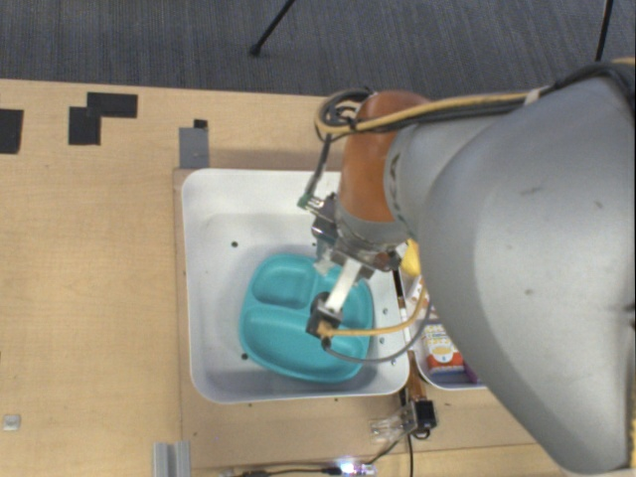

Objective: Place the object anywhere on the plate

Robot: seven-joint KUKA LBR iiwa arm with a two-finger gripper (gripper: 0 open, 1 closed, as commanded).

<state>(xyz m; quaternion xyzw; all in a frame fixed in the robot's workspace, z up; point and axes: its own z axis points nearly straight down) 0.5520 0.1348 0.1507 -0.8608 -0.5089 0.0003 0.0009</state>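
A teal plate [283, 311] with divided compartments lies in the left white bin [214, 266], towards its front right. My gripper [341, 263] hangs over the plate's right part, close above it, and the wrist and arm cover it from above. I see no loose thing on the parts of the plate that show. The arm hides the plate's right rim.
The grey arm covers most of the right bin. At that bin's left edge a yellow thing [409, 259] and a small packet with red and blue print [443, 353] peek out. The bench [89, 296] to the left of the bins is bare wood.
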